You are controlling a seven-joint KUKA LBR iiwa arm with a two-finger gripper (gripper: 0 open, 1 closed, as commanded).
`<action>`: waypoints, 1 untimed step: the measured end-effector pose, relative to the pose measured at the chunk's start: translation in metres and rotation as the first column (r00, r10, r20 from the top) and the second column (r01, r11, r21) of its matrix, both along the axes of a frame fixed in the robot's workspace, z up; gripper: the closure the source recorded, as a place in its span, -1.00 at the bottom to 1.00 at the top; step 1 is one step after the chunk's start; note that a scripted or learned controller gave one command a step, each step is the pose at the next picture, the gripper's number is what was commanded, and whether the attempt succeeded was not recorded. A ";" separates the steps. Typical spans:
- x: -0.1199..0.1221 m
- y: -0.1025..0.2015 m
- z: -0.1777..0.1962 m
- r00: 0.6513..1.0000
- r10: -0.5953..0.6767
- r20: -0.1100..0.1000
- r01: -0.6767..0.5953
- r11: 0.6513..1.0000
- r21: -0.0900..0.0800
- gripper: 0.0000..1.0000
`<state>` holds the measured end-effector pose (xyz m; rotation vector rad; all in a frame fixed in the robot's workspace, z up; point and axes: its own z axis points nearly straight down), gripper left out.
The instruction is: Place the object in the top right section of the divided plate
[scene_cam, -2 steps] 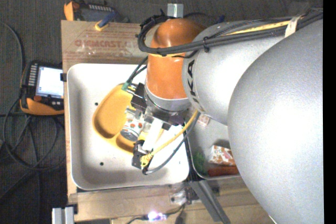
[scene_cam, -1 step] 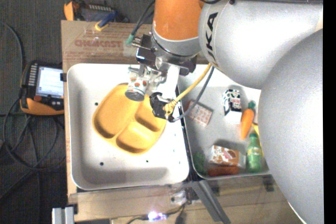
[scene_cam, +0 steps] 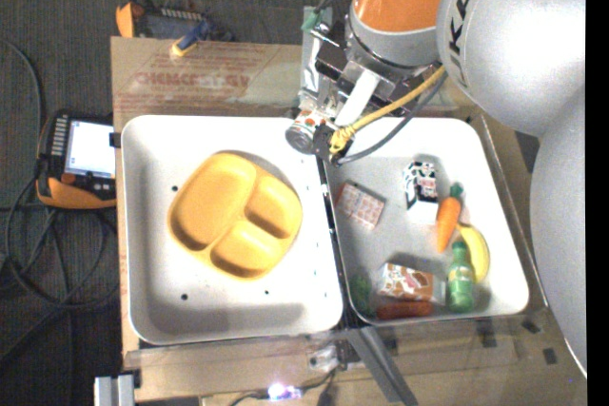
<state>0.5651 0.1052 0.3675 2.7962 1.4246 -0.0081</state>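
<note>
Hand [scene_cam: 319,124] sits over the far rim between your two bins, closed on a small can [scene_cam: 304,130]. Yellow divided plate [scene_cam: 237,213] lies in the left bin [scene_cam: 143,299], apart from it.

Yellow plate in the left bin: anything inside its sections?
Nothing: all three sections of the yellow plate are bare. The can at the gripper sits beyond its rim. The bin floor under the plate is covered.
</note>
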 end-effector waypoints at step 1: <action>-0.079 -0.020 -0.098 0.993 0.119 -0.004 -0.119 0.993 0.005 1.00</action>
